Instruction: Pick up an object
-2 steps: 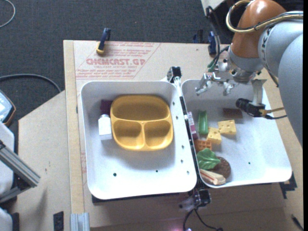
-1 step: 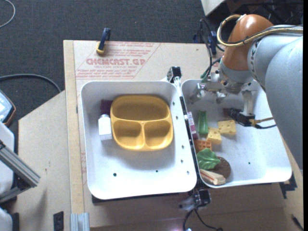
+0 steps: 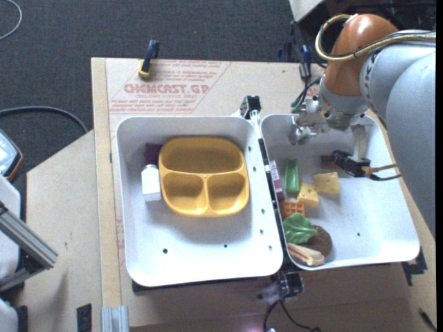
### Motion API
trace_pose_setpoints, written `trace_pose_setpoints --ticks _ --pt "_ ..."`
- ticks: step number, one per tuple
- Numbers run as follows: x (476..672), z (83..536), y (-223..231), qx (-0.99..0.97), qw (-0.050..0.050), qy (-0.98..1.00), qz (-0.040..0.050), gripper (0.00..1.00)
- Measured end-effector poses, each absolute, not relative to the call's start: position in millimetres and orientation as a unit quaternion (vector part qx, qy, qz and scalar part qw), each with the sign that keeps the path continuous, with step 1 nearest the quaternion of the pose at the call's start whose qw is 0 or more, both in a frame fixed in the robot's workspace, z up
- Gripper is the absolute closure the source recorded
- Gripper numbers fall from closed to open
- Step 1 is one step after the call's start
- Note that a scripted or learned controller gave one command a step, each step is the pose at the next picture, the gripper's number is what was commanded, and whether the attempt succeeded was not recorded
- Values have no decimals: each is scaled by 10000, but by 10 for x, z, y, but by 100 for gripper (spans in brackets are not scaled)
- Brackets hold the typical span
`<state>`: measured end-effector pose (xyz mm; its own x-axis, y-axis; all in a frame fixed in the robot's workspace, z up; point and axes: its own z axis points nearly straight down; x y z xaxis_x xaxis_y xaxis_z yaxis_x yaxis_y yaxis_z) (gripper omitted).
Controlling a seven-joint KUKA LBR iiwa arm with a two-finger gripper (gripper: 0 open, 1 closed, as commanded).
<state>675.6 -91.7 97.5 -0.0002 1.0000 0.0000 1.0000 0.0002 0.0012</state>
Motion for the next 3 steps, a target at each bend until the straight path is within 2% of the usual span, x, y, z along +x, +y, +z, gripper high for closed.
trace_pose_setpoints --ticks 1,2,3 --pt "6824 1588 -984 7072 41 7070 26 100" --pt "6824 2037 -1019 7074 37 7068 22 100" --pt "6836 2274 -1019 7069 28 7073 19 100"
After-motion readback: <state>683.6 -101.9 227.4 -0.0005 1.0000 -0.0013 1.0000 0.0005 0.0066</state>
